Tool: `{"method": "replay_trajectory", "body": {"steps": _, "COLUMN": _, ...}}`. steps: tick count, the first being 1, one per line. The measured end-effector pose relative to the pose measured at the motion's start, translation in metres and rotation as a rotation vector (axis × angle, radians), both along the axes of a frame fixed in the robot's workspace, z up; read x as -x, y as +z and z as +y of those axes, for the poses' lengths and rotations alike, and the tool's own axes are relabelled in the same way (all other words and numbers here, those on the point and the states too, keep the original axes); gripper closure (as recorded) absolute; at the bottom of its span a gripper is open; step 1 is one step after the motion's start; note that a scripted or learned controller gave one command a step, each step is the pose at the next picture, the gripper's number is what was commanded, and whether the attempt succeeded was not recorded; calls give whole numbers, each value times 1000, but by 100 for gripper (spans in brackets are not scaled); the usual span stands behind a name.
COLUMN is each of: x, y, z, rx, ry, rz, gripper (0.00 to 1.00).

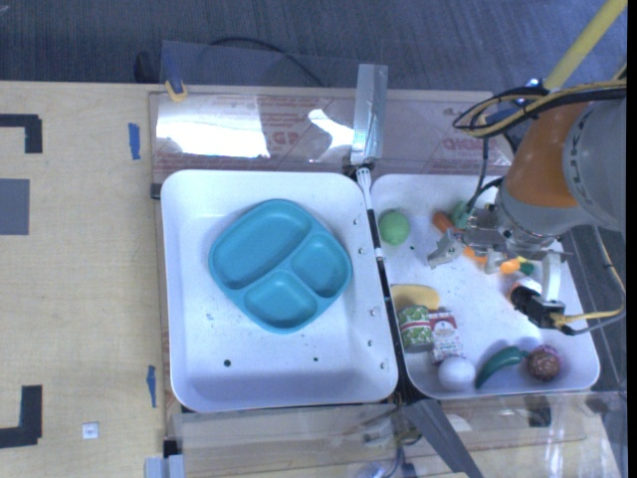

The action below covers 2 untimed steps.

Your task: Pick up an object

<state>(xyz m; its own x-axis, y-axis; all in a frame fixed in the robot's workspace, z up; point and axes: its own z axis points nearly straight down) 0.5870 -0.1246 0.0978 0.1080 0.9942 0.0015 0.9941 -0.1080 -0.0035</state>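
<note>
**Hand low in right bin, no object secured yet**

Camera view: the arm (572, 162) reaches in from the right, and the hand (468, 235) sits low over the upper part of the right bin (587, 361). Whether the hand is spread or pressed together, I cannot tell; small orange bits and a green scrap crowd around it, and nothing is clearly pinched. Candidate objects lie in this bin: a green ball (394, 227) just to the hand's left, a yellow banana (416, 295) below it, a small printed packet (430, 332), a white ball (457, 371), a green pepper (501, 361) and a dark reddish ball (544, 362) along the near edge.

Judgement: the small orange pieces near the hand look like the target. A good attempt needs a straight descent centred on a single piece, closing only once it sits between the tips.

Surface: the left bin (194, 366) holds a blue divided plate (281, 264). Both bins sit on a pale wooden worktop (70, 297), with a clear panel behind them.
</note>
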Motion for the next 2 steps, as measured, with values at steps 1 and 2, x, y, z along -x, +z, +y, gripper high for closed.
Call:
{"method": "replay_trajectory", "body": {"steps": 1, "x": -44, "y": -11, "z": -38, "rx": -1, "ry": -3, "rz": -8, "gripper": 0}}
{"method": "replay_trajectory", "body": {"steps": 2, "x": -45, "y": 0, "z": -38, "rx": 4, "ry": -1, "rz": -9, "gripper": 100}}
